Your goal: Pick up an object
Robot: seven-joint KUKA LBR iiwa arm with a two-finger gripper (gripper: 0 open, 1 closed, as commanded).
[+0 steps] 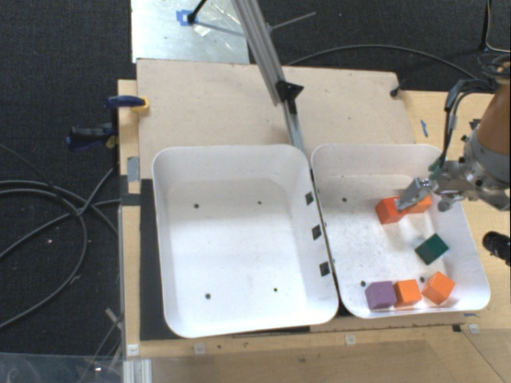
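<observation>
Right bin (351, 162): gripper (415, 194), jaw state indiscernible, overlaps an orange block (389, 210). The block appears small, rigid and light; its opposite flat faces suit grasping.

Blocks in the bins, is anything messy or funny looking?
All the blocks sit in the right bin: an orange block under the gripper, a tilted green one, and purple and two orange crowded at the front edge. Nothing looks broken or spilled.
</observation>
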